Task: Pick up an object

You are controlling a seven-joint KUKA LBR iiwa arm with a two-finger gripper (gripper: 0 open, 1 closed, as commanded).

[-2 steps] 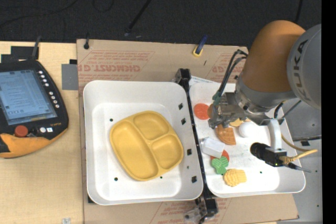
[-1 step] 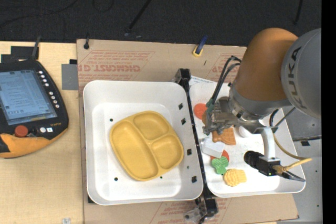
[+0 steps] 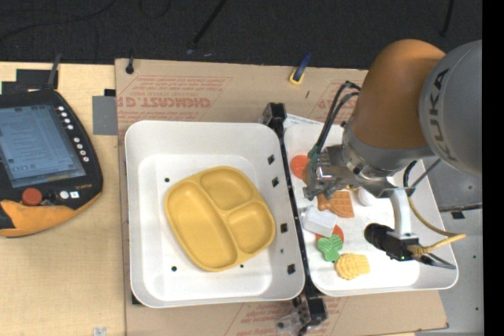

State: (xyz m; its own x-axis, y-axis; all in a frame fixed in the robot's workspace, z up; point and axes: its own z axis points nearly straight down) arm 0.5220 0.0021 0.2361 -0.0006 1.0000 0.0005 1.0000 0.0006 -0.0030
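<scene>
Low, gripper (image 3: pixel 324 189) over orange waffle piece (image 3: pixel 340 205) in right bin (image 3: pixel 429 204).

Overhead slanted view of both bins (image 3: pixel 150 161)

Glossy yellow plastic on the divided tray (image 3: pixel 219 216), smooth white plastic bins (image 3: pixel 146 208), matt brown cardboard (image 3: pixel 197 90) underneath, bare wood bench (image 3: pixel 63 264).
</scene>
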